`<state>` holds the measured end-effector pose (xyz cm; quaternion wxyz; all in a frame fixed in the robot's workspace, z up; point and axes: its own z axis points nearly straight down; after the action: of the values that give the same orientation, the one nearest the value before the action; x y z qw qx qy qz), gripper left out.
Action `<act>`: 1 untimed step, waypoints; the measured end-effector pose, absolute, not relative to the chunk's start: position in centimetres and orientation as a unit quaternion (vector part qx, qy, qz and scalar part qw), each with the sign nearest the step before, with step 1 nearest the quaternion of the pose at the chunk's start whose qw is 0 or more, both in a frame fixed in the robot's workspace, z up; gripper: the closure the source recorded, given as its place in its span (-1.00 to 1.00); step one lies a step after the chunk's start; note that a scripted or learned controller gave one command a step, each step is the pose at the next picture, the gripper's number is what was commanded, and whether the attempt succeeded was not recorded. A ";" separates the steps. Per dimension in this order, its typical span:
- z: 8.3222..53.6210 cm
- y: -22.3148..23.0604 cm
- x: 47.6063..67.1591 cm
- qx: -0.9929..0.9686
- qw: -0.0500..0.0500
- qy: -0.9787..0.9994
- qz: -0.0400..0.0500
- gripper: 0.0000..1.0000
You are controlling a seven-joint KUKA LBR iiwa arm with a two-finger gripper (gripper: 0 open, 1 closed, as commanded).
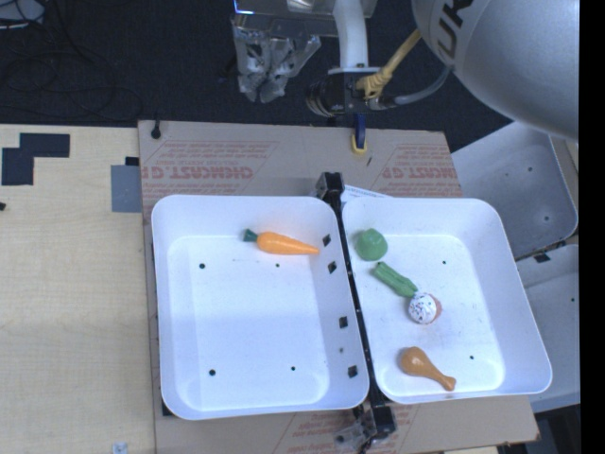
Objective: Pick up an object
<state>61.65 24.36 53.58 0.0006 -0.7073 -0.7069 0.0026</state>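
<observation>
gripper (pixel 274 64) raised behind bins (grip unclear) | carrot (pixel 282 243) in left bin (pixel 180 301)

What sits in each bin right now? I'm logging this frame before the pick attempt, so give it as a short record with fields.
left bin: carrot near the far edge
right bin: green round piece, green pod-shaped piece, speckled white ball, tan drumstick-shaped piece
gripper: above the far end of the bench, beyond both bins, holding nothing visible
objects touching: pod's end lies close to the ball; contact unclear
</observation>
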 end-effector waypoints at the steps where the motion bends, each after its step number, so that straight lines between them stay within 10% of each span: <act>1: 53.6 23.5 64.5 -0.708 0.001 -0.707 0.003 1.00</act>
<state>64.45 23.51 53.61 0.0006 -0.7076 -0.7066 0.0026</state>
